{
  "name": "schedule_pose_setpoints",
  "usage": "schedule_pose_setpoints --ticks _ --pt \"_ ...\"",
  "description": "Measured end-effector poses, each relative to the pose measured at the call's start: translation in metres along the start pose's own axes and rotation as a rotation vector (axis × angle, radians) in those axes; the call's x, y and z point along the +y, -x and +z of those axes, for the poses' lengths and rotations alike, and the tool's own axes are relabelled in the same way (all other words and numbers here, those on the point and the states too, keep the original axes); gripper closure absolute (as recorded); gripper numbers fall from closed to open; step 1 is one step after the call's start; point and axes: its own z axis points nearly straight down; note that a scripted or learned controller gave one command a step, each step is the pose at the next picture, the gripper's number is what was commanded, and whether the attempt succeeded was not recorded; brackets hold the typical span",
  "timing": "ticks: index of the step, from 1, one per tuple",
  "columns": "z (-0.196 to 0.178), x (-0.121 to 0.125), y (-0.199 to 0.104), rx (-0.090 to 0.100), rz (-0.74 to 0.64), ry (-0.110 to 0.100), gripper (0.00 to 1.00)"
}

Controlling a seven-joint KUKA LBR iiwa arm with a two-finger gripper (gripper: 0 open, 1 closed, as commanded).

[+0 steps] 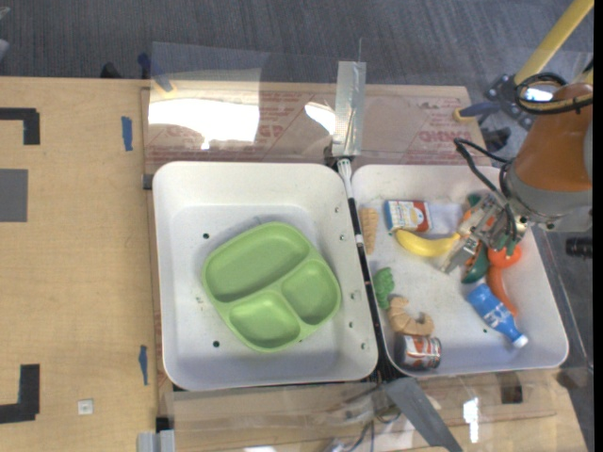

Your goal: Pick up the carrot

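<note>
Carrot (502, 269) lies at the right bin's (546, 347) far right side, just beside the blue bottle (496, 314) and banana (426, 244). Claw (474, 249) sits low over its green end, presumably lining up a grasp; whether it grips, I cannot tell.

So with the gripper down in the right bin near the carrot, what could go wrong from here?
The carrot lies crowded: the banana is on one side and the blue bottle just below, so the gripper may grab or shove a neighbour instead. The carrot also sits close to the right bin's wall, so a nudge could wedge it there.
</note>
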Motion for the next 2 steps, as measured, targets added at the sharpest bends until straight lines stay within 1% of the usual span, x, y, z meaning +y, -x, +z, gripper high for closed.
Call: schedule_pose_setpoints --ticks 1,2 --pt "0.015 0.019 -0.026 -0.003 -0.002 0.002 0.0" --pt "0.001 0.021 -0.023 -0.013 -0.004 0.006 1.0"
